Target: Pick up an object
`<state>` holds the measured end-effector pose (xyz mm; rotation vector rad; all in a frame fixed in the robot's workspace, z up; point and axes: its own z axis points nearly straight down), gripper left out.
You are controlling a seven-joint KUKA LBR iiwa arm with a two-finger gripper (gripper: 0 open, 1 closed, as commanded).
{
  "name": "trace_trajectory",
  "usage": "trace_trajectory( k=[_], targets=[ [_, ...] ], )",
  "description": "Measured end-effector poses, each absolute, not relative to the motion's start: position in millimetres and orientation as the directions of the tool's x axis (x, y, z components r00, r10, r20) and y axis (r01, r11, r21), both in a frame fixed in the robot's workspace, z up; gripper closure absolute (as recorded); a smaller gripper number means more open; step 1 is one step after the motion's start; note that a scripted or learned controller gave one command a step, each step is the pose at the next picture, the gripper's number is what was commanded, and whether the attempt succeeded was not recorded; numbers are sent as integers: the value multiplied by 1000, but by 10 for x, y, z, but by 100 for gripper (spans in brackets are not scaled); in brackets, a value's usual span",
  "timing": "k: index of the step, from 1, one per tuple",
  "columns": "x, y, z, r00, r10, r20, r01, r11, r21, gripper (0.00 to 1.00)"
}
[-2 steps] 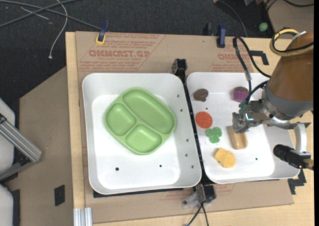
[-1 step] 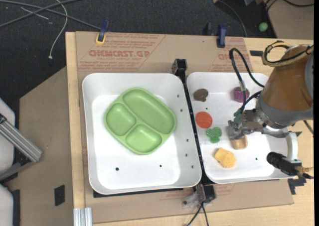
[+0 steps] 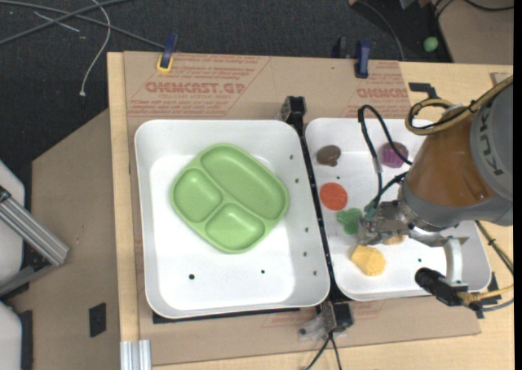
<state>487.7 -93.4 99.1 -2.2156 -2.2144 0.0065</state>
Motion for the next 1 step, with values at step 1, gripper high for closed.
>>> trace_trajectory(
  k=[1],
  targets=[
    [4901, -938, 1134, 2, 1000, 2, 1000, -2, 0, 100]
  ],
)
